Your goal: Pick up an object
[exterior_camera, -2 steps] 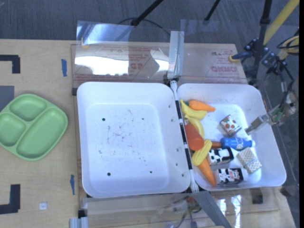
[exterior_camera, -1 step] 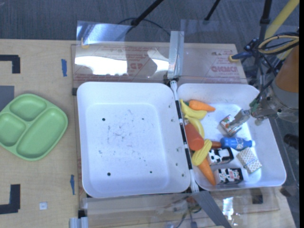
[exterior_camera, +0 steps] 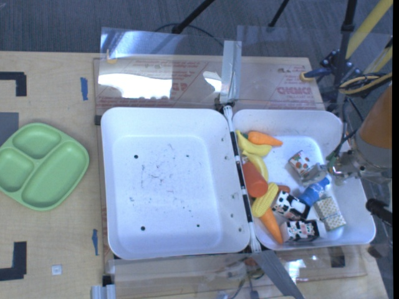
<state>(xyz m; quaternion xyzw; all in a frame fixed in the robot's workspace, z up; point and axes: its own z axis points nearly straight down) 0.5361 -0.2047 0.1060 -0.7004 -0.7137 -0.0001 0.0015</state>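
Two white bins sit side by side on the bench. The left bin (exterior_camera: 165,179) has only small dark marks on its floor. The right bin (exterior_camera: 324,126) holds a pile of toys.

Most of the toys lie along the right bin's left wall. A yellow banana (exterior_camera: 254,157) lies near the back left corner, with an orange carrot (exterior_camera: 265,139) touching it at the back. A red-orange piece (exterior_camera: 254,178) lies just in front of the banana. A yellow corn (exterior_camera: 267,198) and a second carrot (exterior_camera: 270,226) lie closer to the front edge. Two black and white cow toys (exterior_camera: 293,217) sit near the front, in the middle. A blue bottle (exterior_camera: 315,190) and a speckled block (exterior_camera: 330,213) are beside them.

The gripper (exterior_camera: 336,167) is at the right edge of the right bin, just beside a small box with red spots (exterior_camera: 302,164). I cannot tell how the gripper is set or whether it has anything.

A green plate with three parts (exterior_camera: 40,165) rests by the bench's left edge.
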